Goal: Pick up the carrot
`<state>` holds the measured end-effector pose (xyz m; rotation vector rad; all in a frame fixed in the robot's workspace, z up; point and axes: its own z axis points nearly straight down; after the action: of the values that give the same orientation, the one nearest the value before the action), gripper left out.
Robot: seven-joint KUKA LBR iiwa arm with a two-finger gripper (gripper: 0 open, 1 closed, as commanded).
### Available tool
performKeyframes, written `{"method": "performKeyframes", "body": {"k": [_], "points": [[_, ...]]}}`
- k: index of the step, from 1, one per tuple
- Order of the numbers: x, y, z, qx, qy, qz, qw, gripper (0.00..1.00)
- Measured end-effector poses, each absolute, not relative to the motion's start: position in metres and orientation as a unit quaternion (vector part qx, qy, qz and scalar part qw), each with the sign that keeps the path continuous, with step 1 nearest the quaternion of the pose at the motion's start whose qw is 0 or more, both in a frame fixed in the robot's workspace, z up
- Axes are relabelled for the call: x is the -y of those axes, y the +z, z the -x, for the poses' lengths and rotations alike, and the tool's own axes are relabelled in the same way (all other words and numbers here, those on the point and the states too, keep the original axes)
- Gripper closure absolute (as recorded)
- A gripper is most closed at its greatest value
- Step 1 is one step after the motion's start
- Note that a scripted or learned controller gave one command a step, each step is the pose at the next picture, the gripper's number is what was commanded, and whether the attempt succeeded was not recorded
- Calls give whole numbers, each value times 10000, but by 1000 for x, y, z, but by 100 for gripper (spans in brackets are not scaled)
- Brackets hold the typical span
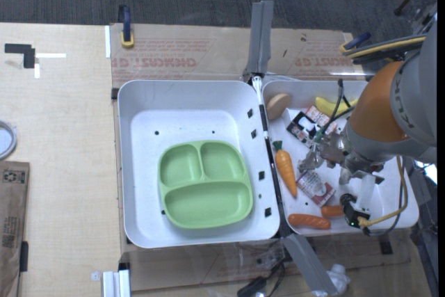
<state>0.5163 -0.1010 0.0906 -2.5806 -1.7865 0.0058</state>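
Note:
The carrot (286, 171), orange with a small green top, lies along the left wall of the right bin (410, 209), pointing toward the front. My gripper (326, 170) hangs low over the middle of that bin, just right of the carrot and apart from it. It is open, with nothing between its fingers. One fingertip (308, 163) is close to the carrot's side, above a clear red-edged packet (316, 186). The arm's orange band (377, 113) sits above the wrist.
A second long orange item (309, 222) lies at the right bin's front edge. A banana (331, 106), a beige round piece (278, 105) and a black-and-white packet (303, 127) crowd the back. The left bin (139, 149) holds a green divided plate (206, 184).

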Motion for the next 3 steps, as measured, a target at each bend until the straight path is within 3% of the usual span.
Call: {"method": "performKeyframes", "body": {"k": [1, 2, 3], "points": [[102, 99, -516, 5684, 30, 8227, 21, 100], [21, 191, -537, 5390, 19, 8423, 4, 100], [-47, 190, -477, 3967, 32, 9179, 8, 100]]}}
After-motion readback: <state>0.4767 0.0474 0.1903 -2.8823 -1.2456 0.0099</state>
